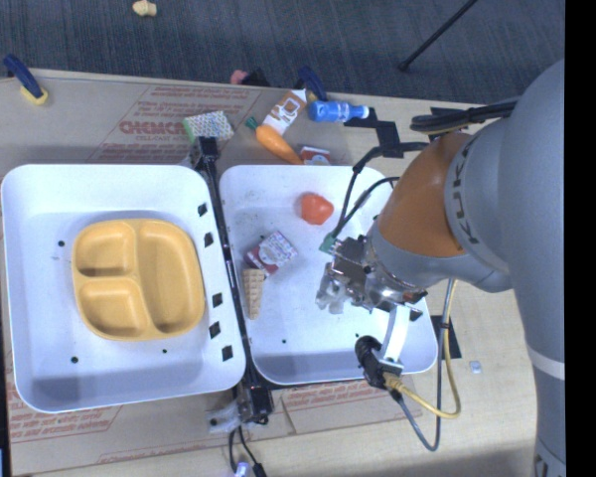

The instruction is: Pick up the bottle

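A small blue bottle [336,111] lies on its side on the cardboard bench, just behind the right bin [278,366] and outside it. My gripper [332,293] hangs low over the middle of the right bin, well in front of the bottle. The grey arm with its orange band comes in from the right and hides the bin's right part. Nothing can be seen held in the gripper.
The right bin holds a red item [316,207], a crumpled packet [271,251] and a cone [252,291]. A yellow divided plate [139,276] lies in the left bin [20,266]. Beside the bottle lie a white carton [286,110] and an orange carrot-shaped item [277,144].
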`<state>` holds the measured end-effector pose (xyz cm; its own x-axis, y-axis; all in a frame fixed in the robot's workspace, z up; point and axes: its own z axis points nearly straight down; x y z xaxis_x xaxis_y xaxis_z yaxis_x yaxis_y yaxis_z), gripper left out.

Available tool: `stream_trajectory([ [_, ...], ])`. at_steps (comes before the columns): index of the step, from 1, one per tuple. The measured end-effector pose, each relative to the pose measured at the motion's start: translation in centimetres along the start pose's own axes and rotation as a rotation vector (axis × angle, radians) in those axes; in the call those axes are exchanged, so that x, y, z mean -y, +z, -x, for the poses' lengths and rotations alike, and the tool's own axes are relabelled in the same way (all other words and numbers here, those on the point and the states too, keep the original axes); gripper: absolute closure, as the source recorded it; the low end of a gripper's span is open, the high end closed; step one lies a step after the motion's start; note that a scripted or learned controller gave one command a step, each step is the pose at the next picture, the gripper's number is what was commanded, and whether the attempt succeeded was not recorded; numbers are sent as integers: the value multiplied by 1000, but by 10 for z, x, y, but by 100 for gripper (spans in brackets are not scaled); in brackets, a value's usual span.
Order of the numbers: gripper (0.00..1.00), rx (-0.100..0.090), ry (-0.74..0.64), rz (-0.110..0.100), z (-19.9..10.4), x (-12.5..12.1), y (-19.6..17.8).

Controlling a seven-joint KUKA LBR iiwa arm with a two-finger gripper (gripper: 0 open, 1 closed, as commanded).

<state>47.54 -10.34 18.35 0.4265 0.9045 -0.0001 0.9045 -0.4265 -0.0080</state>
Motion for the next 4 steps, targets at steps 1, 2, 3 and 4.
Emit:
stream_trajectory([
  [1, 100, 0, -396, 2, -3, 1, 21],
  [2, 100, 0, 21, 5, 8, -5, -55],
  [3, 100, 0, 96, 2, -23, 10, -8],
  [4, 100, 0, 102, 4, -64, 30, -16],
])
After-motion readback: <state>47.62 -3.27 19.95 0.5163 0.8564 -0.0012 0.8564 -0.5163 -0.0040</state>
